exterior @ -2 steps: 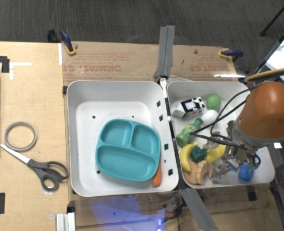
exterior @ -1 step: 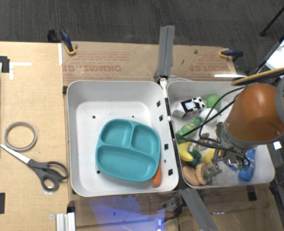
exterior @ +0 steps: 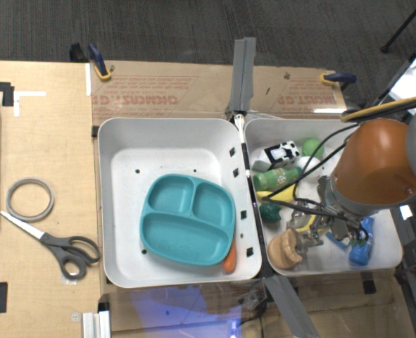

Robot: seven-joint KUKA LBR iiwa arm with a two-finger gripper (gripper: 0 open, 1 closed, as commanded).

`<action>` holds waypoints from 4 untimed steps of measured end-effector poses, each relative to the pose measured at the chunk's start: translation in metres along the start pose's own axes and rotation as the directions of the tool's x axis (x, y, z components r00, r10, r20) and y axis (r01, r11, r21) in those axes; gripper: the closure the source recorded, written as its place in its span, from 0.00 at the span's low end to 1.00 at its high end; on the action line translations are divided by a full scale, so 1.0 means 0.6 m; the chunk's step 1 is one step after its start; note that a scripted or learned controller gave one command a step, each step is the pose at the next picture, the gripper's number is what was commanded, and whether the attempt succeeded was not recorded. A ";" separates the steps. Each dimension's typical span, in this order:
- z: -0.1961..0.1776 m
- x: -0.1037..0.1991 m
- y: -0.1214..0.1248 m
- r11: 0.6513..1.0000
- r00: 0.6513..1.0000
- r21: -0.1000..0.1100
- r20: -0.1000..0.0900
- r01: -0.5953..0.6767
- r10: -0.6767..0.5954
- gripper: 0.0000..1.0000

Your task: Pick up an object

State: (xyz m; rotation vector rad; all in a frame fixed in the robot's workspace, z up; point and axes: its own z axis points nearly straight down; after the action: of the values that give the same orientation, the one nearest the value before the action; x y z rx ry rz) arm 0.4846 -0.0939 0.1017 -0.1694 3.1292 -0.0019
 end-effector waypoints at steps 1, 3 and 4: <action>-0.195 -0.063 -0.042 0.999 0.999 -0.002 -0.004 0.050 -0.050 1.00; 0.015 -0.219 -0.120 0.909 0.909 0.001 -0.001 -0.416 0.416 1.00; -0.184 -0.255 -0.199 0.865 0.865 0.002 -0.001 -0.501 0.501 1.00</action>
State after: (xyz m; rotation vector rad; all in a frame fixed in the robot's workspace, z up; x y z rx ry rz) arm 0.6488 -0.1957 0.2137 0.6492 3.0671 -0.0014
